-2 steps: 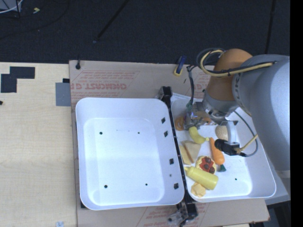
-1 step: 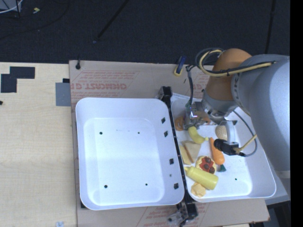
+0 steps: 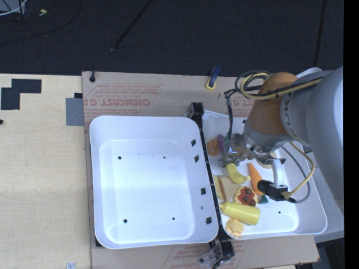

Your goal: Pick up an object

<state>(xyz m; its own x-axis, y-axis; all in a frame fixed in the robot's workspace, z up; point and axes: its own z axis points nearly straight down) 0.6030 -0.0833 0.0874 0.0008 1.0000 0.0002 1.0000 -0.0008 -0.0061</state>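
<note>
The right bin (image 3: 305,220) holds several toy foods. A yellow cylinder (image 3: 241,212) lies near its front, with a pizza-like piece (image 3: 245,195) just behind it. An orange carrot (image 3: 256,176) lies tilted beside a small yellow piece (image 3: 235,174). An orange round piece (image 3: 213,147) sits by the left wall, and a tan slice (image 3: 225,187) lies below it. My gripper (image 3: 231,154) is low over the back left of this bin, right above the small yellow piece, its fingers hidden under the wrist.
The left bin (image 3: 106,150) sits beside the right one, parted by a black divider (image 3: 205,167). The grey arm (image 3: 314,122) with its orange band (image 3: 275,102) and looping cables covers the right bin's back right. A yellow-blue clamp (image 3: 212,78) sits on the board behind.
</note>
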